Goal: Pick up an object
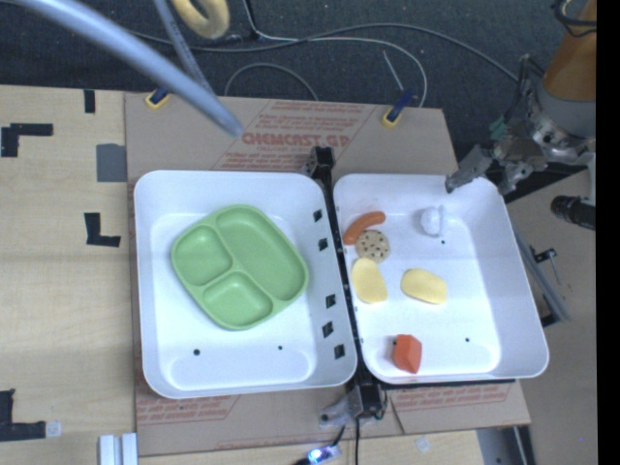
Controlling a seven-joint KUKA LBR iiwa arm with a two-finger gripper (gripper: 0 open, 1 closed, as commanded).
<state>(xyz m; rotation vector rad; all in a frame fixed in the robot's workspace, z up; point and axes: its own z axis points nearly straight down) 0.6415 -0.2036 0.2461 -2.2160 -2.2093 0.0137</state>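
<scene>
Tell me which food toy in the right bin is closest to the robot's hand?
The small white piece, near the bin's top right corner, lies closest to the hand. The sausage, cookie, two yellow pieces and red piece lie farther away.

Bins [155, 260]: glossy white plastic. Green divided plate [239, 265]: smooth matt plastic. Bench [48, 289]: pale wood w/ cardboard sheet [291, 134]. Cookie [372, 246]: rough.

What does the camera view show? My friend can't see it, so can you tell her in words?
The robot's hand hovers at the far corner of the right white bin, which holds an orange sausage, a cookie, two yellow pieces, a white lump and a red piece. The left white bin holds a green divided plate.
</scene>
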